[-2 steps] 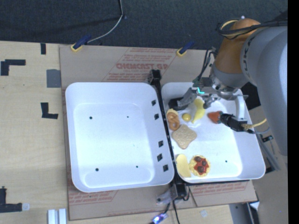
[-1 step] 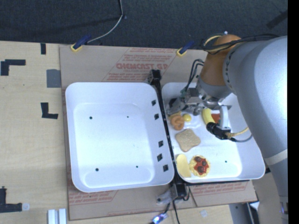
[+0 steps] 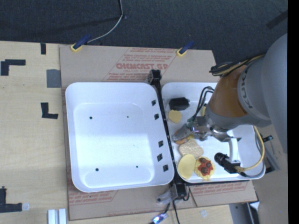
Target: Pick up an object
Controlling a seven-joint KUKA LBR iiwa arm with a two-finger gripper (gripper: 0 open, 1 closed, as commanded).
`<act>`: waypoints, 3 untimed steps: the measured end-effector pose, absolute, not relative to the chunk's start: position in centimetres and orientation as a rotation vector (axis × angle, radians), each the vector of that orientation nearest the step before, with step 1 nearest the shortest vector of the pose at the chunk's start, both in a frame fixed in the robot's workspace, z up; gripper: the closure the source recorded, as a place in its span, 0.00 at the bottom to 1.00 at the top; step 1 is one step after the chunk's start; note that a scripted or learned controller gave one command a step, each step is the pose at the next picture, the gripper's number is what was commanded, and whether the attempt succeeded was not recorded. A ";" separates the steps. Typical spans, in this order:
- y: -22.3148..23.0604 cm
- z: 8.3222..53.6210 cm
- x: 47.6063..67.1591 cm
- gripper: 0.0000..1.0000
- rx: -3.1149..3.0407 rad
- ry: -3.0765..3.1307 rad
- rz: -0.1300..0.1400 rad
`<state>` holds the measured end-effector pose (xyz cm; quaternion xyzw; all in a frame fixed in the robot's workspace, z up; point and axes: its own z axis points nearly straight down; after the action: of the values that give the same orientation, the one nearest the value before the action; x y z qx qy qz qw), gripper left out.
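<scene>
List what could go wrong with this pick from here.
The tool sits low among crowded items in the right bin: the beige piece, yellow disc and red-topped piece nearly touch, so it may nudge neighbours or miss. The dangling yellow cable could snag.

Two white bins side by side on desk: left bin [image 3: 112, 134], right bin [image 3: 247, 174]. Grey arm [image 3: 261, 90] with orange band [image 3: 226, 97] reaching over right bin from right edge. Claw [image 3: 189, 130] low near right bin's left wall, just above beige flat piece [image 3: 190, 149]. Black object [image 3: 179, 103] toward far wall, small yellow piece [image 3: 174, 116] beside it. Yellow disc [image 3: 186, 166] and red-spotted item [image 3: 204, 167] touching at near wall.
</scene>
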<state>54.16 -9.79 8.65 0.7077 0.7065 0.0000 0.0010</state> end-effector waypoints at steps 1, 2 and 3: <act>-9.9 9.7 54.5 1.00 2.218 2.217 0.000; -6.7 19.1 65.9 1.00 2.204 2.221 0.017; -7.0 18.4 65.3 0.00 2.220 2.223 -0.003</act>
<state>65.29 -7.00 18.41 0.7065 0.7077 -0.0010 0.0000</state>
